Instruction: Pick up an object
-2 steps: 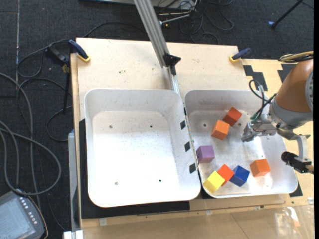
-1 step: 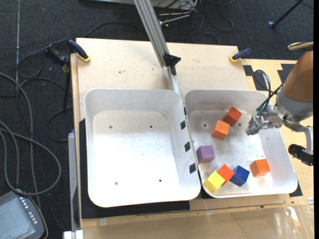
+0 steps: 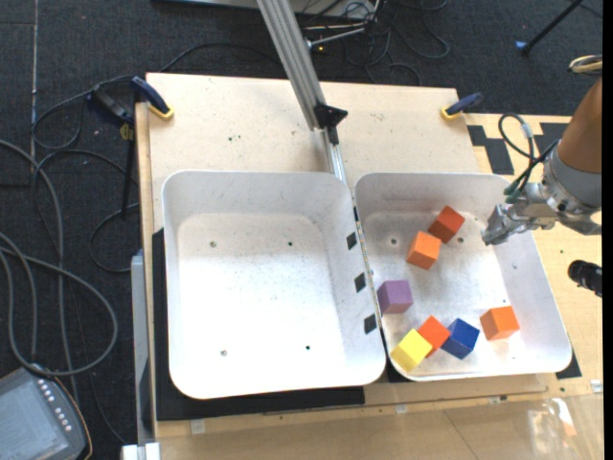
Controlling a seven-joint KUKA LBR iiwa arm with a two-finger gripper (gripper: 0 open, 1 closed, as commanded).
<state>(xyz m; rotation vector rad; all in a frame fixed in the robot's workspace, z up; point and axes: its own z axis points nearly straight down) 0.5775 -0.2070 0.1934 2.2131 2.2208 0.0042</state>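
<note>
Hanging over the right bin (image 3: 536, 286), the gripper (image 3: 497, 230) sits low by the far right wall; whether its jaws are spread or pressed together I cannot tell from here. Just beside them, toward the bin's middle, lies a red-orange cube (image 3: 446, 224), tilted corner-on to the walls, with an orange cube (image 3: 424, 249) touching or almost touching it beyond. These look like light, stiff blocks with flat, slightly grippy faces, so I'd pinch two opposite faces, turning to match the tilt. Being cubes, they have no long axis. Further out sit a purple cube (image 3: 395, 296), then a yellow cube (image 3: 413, 349), blue cube (image 3: 462, 337) and another orange block (image 3: 499, 322).
</note>
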